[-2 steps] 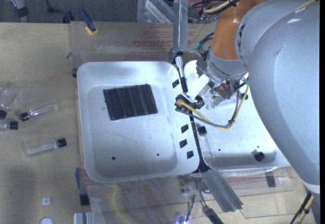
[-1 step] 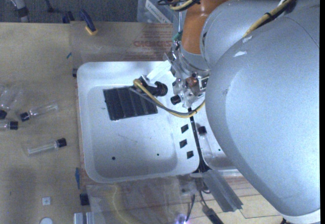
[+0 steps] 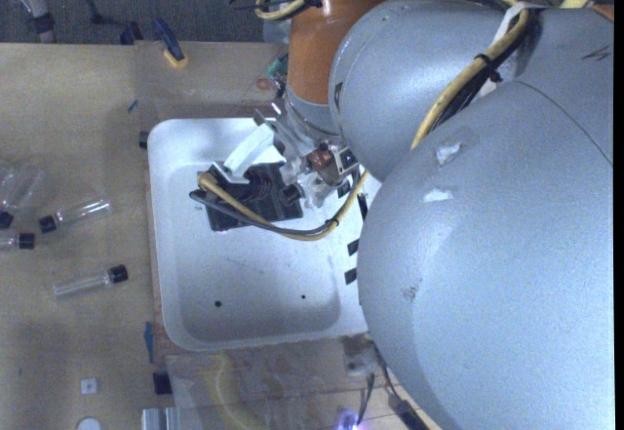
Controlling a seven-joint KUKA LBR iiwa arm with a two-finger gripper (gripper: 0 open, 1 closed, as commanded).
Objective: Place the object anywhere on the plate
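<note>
**Gripper over the bin's far half**

The gripper (image 3: 295,182) hangs over the far half of the white bin (image 3: 244,296), close to its far rim. I cannot tell whether it is open or closed. I cannot tell where the object lies either, because the arm (image 3: 487,223) covers the bin's right side. Open floor runs from the gripper to the near and left walls. Capped vials (image 3: 90,280) lie on the bench (image 3: 68,97), left of the bin.
</note>
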